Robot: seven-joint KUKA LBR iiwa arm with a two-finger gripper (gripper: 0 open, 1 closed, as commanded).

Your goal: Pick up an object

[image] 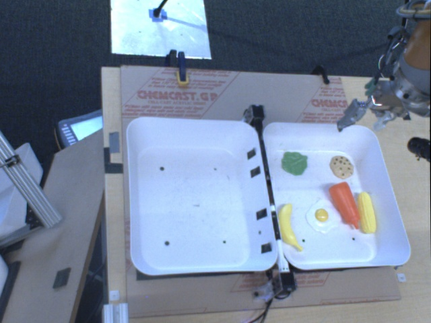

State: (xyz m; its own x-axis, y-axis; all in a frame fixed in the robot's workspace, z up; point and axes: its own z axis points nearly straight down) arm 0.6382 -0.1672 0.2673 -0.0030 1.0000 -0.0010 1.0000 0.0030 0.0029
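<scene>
Camera view: a slanted look down on two shallow white plastic bins side by side on a bench.
Arm: the grey arm comes in at the upper right, with its two-finger gripper [367, 113] hanging over the far right corner of the right bin [390, 251], above the rim and touching nothing.
Fingers: two pale tips splay apart with a clear gap and nothing between them.
Right bin contents: a flat green leafy toy piece [294, 163] near the far left; a round tan speckled cookie [341, 166] just to its right; an orange carrot-shaped toy [345, 204] lying lengthwise, with a yellow corn-cob toy [367, 212] just beside it on the right; a flat white fried egg with yellow yolk [321, 217] close by the carrot's left; a curved yellow banana toy [288, 227] against the left wall.
Left bin [135, 200]: bare white floor with a few dark specks.
Likely target: the cookie lies nearest the gripper.
Handling, as a guess: all look like light, rigid, smooth plastic, so slipping is the main risk.
Where to grip: the carrot or banana across the narrow middle; the egg and leaf sit too flat to pinch easily.
</scene>
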